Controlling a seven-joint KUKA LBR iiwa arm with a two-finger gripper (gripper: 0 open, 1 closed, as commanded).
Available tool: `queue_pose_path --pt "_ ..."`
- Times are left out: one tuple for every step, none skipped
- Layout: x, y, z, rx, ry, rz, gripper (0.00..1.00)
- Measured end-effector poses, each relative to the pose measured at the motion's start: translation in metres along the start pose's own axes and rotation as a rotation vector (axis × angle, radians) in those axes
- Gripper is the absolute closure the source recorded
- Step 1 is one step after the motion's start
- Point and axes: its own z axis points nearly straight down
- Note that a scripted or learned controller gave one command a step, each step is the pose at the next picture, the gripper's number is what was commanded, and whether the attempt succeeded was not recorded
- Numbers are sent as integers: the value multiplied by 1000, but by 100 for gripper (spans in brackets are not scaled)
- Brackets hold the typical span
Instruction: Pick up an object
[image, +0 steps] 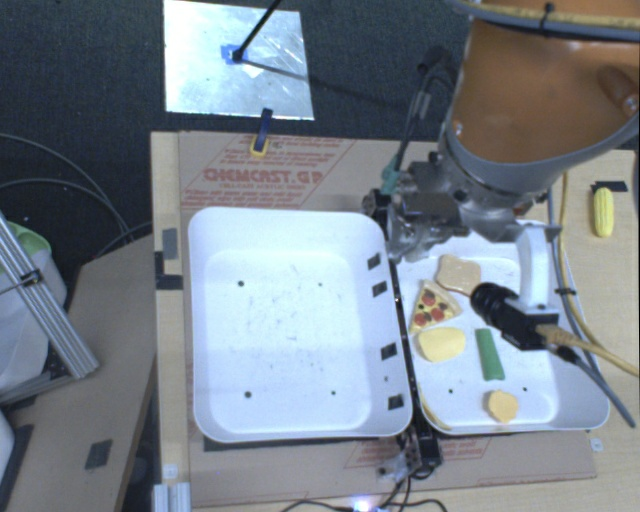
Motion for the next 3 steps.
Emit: queue_pose_path --pt "0 1 -17 -13 4 -3 100" --pt "93 20 -60 -15 7 -12 100" --pt "70 71 -17 -7 1 2 100"
